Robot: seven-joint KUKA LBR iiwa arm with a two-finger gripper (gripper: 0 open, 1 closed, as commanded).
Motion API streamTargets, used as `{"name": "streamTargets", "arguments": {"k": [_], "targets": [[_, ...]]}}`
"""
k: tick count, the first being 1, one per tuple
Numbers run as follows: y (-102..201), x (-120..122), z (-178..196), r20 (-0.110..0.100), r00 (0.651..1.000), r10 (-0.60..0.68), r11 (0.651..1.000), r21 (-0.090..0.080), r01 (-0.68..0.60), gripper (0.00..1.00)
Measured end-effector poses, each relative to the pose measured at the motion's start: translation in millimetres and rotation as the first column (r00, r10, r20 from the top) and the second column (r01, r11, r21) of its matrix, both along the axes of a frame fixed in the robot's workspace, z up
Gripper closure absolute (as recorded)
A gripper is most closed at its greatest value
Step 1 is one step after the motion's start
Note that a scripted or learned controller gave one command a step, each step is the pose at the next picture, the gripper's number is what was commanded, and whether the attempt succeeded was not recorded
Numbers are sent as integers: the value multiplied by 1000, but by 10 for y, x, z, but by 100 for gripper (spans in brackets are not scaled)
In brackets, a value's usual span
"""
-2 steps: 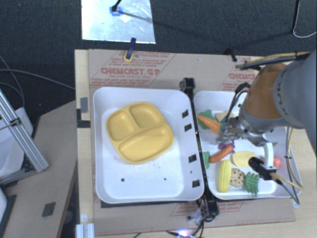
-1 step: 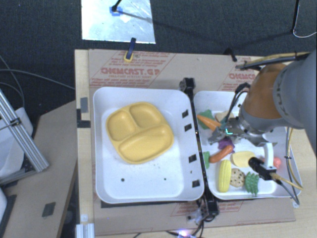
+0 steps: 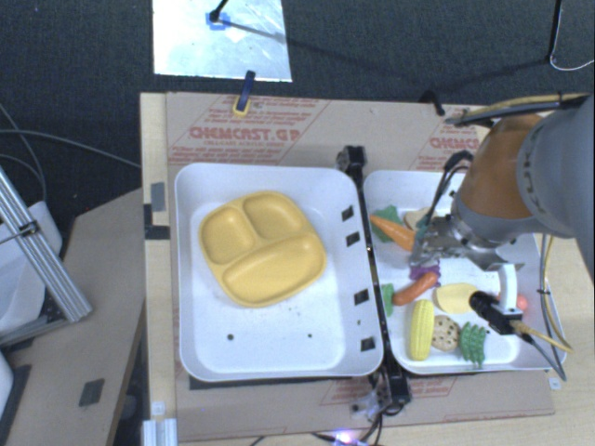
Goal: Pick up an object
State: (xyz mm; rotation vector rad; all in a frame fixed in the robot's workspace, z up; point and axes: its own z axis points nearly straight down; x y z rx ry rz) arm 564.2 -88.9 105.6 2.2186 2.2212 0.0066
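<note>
Orange and grey, the arm [image 3: 521, 175] is reaching in from the right of the frame and hanging over the right bin [image 3: 390, 186], its pincer [image 3: 429, 252] sitting low among the toy food near that bin's middle. Whether the pincer is open or closed cannot be told from this angle; nothing is showing between its tips.

Just left of the pincer, and slightly above it in the frame, an orange carrot [image 3: 394, 232] is lying at a slant, with a green piece [image 3: 387, 215] touching its upper left end. Directly below the pincer a small purple piece [image 3: 425, 274] is resting, and just under that a second orange carrot [image 3: 414, 290] is lying tilted. A pale yellow slice [image 3: 456, 297] is sitting to the lower right of the pincer.

Along the lower edge of the right bin are lying one yellow corn cob [image 3: 421, 330], one speckled cracker [image 3: 444, 334] beside it, and one dark green piece [image 3: 474, 342] further right. That is making two carrots and one of each other item.

Filling the centre-left of the frame, the left bin [image 3: 214, 342] is holding a single yellow divided plate [image 3: 262, 247] with three compartments.
</note>
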Motion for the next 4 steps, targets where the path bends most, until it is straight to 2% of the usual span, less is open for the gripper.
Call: {"name": "streamTargets", "arguments": {"k": [1, 2, 3, 4], "targets": [[0, 0, -2, 0, 1000, 0, 1000, 0, 0, 0], [1, 8, 107, 2, 1000, 1, 1000, 1, -1, 100], [1, 7, 103, 2, 1000, 1, 1000, 1, -1, 0], [49, 143, -223, -2, 1000, 3, 1000, -2, -3, 0]]}}
